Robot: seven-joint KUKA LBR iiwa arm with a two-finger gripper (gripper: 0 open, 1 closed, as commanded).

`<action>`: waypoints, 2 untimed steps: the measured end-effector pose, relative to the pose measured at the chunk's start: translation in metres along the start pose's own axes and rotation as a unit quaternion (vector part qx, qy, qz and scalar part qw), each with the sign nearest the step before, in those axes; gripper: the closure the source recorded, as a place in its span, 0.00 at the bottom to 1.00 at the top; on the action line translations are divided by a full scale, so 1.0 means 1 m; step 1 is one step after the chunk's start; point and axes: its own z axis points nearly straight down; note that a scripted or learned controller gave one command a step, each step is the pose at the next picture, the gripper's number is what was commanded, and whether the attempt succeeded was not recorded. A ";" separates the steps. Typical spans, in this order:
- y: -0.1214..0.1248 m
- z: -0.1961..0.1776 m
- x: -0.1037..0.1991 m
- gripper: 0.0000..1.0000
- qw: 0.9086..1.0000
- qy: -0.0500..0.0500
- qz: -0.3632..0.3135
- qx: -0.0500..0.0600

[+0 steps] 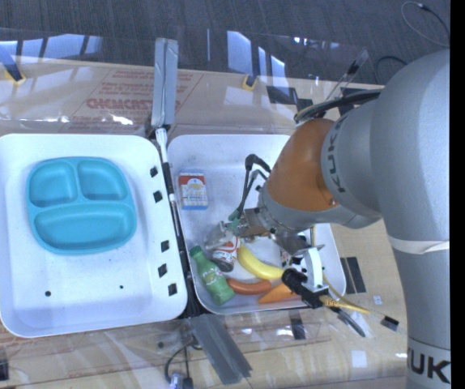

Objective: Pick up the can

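The can [221, 250], silvery with a red patch, lies on its side in the right bin [216, 156], near the bin's middle left. My gripper [237, 227] hangs low just above and right of the can, under the orange wrist band [301, 177]. The gripper's dark body hides the can's right end. Whether anything touches the can is hidden from this angle.
Around the can lie a yellow banana [258, 264], a green bottle [211, 276], two orange carrot-like pieces [253, 286] and a small red-and-white box [193, 191]. The left bin [6, 241] bears a blue divided plate [81, 203]. A ridge with black clips separates the bins.
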 end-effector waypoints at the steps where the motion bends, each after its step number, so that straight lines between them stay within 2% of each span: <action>1: 0.012 -0.101 0.047 0.00 1.000 0.000 -0.007 -0.001; 2: -0.015 0.000 -0.006 0.00 1.000 0.000 -0.003 0.000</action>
